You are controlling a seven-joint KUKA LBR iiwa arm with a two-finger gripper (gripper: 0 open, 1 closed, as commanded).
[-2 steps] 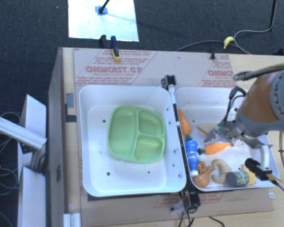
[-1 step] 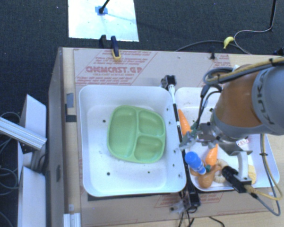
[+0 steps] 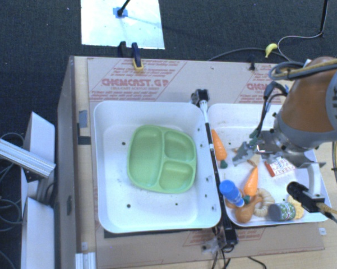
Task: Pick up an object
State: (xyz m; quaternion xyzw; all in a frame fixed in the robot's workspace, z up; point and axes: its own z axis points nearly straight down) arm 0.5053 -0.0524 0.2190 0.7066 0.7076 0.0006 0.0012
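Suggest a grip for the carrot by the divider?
Take the carrot across its thick orange middle, from above. It lies flat along the divider, green tip toward the near side, so place the fingers on its two long sides, though the divider side looks tight.

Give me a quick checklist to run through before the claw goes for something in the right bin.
1. Claw over the right bin: ok.
2. Something between its fingers already: cannot tell, too small and blurred.
3. Targets close by: ok, one carrot by the divider, another carrot lower down.
4. Room around the targets: not ok, the blue bottle and other items crowd the near corner.
5. Green tray lies flat in the left bin: ok.
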